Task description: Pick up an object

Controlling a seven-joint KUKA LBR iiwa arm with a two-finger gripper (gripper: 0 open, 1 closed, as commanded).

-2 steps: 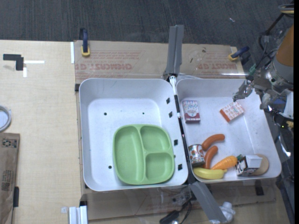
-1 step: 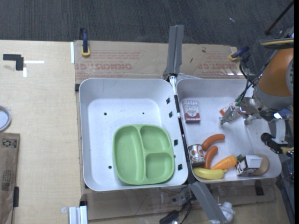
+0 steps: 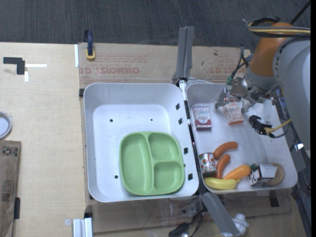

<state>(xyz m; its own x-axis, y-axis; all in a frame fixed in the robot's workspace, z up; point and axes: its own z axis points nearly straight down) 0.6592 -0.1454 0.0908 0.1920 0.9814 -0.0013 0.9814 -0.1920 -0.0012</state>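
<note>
Right white bin (image 3: 284, 149): end effector (image 3: 236, 98) partly hides a small carton (image 3: 233, 114); grip state unclear

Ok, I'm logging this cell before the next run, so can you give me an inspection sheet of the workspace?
Surface: two white bins side by side; left bin, right bin.
Job's things: right bin holds two small cartons, two sausages, can, carrot, banana, small box.
Clutter: green divided plate in left bin.
Grippers: gripper over the right-hand carton; grasp unclear.
Cables: yellow-tipped cable by the wrist.
Surroundings: clamp, tape roll on bench.
</note>
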